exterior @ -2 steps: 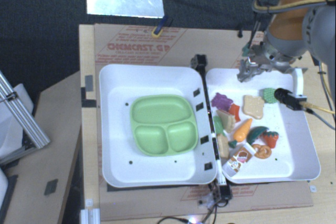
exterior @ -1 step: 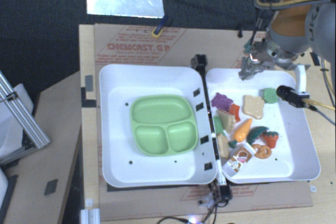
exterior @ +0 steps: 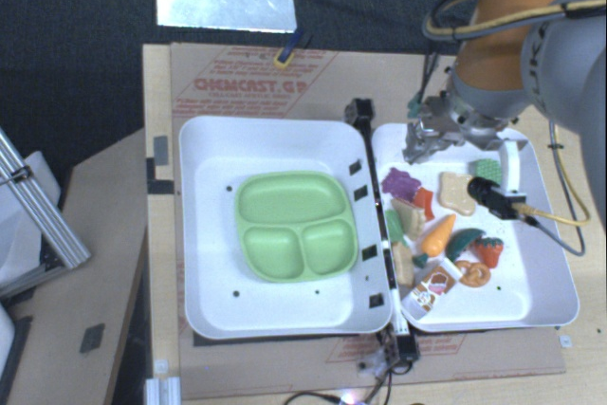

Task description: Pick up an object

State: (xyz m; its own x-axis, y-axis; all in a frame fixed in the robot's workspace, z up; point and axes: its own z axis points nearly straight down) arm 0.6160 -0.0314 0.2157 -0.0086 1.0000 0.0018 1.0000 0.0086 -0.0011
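Closest to us, at the front of the right bin [exterior: 545, 299], lies a small snack packet [exterior: 429, 287], far below the hand. Just past it sit a round orange ring [exterior: 474, 275], a red strawberry [exterior: 489, 250], a dark green veggie [exterior: 464, 240] and an orange carrot [exterior: 437, 233]. These toys lie in a heap in the middle of the bin, below the hand and a little to its right. Farther back are a piece of toast [exterior: 457, 191] and a purple bunch of grapes [exterior: 402, 182], the toys nearest the hand, just under it. The hand [exterior: 418, 147] hangs over the back left part of the right bin, touching no toy. I cannot tell how it is set. Off to its left, the other bin [exterior: 204, 147] holds a green plate [exterior: 295, 225] with three parts. Both bins sit on the counter [exterior: 156, 90].
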